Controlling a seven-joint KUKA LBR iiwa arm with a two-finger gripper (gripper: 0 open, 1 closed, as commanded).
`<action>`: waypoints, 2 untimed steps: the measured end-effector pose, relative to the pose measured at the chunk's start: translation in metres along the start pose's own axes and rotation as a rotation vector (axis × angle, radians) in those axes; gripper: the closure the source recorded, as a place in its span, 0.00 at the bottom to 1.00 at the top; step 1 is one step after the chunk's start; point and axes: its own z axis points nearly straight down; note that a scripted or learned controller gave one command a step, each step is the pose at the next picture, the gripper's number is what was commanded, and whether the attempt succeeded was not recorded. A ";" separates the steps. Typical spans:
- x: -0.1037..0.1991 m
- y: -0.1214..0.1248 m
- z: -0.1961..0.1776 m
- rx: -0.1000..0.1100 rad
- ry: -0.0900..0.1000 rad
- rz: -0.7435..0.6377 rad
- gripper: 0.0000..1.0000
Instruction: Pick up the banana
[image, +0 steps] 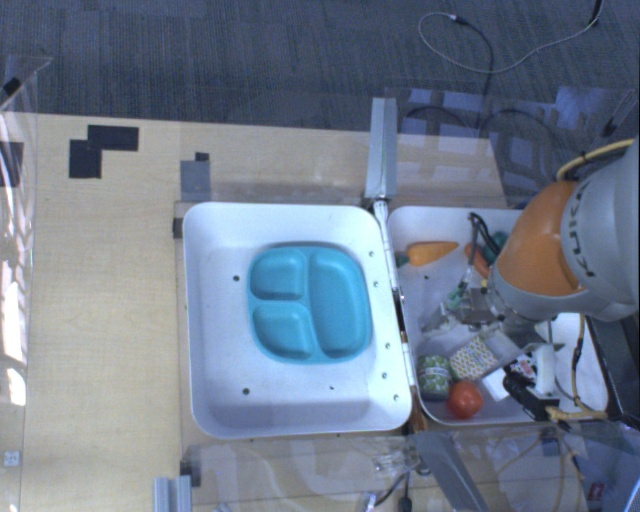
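My gripper (458, 305) is lowered into the right bin (402, 238), near its middle, and hangs under the grey arm with its orange band (540, 250). The arm's bulk covers the right half of this bin and hides whatever lies beneath it. I can make out no yellow banana shape among the items around the gripper. An orange carrot (432, 252) lies just beyond the gripper, toward the far wall.
In the right bin's near corner sit a red tomato (464, 400), a green round item (434, 374) and a checkered packet (472, 358). The left bin (215, 330) holds a blue divided plate (305, 302). A metal post (382, 150) stands between the bins.
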 end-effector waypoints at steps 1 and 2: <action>-0.076 0.026 0.000 0.000 0.005 -0.284 0.00; -0.114 -0.014 -0.001 -0.002 -0.001 -0.346 0.00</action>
